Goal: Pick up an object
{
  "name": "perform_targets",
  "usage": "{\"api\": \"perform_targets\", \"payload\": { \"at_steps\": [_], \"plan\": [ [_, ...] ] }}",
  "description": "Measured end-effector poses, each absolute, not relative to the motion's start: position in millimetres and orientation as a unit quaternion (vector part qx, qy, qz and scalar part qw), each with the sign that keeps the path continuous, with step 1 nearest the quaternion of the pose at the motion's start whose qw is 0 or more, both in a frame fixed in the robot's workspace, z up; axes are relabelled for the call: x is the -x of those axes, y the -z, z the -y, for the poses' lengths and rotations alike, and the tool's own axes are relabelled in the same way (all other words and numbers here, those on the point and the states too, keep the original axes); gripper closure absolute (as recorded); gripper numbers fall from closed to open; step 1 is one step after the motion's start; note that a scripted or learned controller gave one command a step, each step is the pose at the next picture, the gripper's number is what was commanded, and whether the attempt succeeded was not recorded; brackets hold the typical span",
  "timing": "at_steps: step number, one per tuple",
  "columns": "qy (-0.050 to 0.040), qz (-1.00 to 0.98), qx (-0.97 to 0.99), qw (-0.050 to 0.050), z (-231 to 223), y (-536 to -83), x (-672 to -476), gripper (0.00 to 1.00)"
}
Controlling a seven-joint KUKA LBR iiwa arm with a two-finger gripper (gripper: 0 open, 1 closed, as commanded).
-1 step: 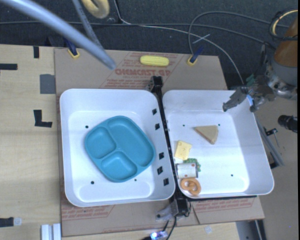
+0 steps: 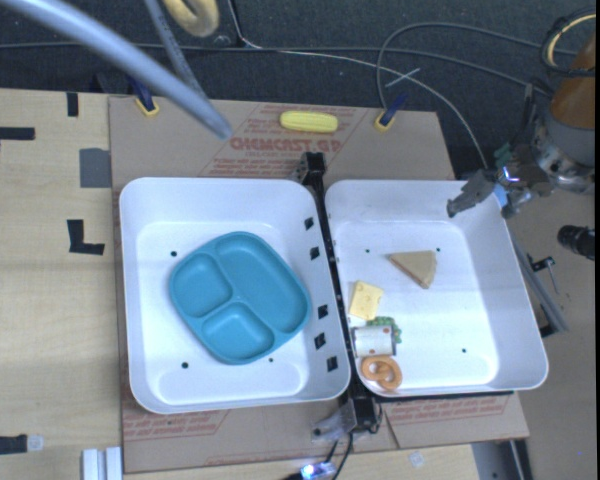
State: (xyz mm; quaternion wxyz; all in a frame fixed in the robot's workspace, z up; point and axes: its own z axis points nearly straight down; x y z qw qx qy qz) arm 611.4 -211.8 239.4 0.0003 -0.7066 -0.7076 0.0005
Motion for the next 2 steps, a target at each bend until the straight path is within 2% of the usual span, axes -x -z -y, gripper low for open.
{"api": "perform_targets", "payload": {
  "at_steps": [2],
  "plan": [
    [-0.0019, 0.708, 0.706, 0.002, 212, -137, -617.1, 0.00]
  ]
}}
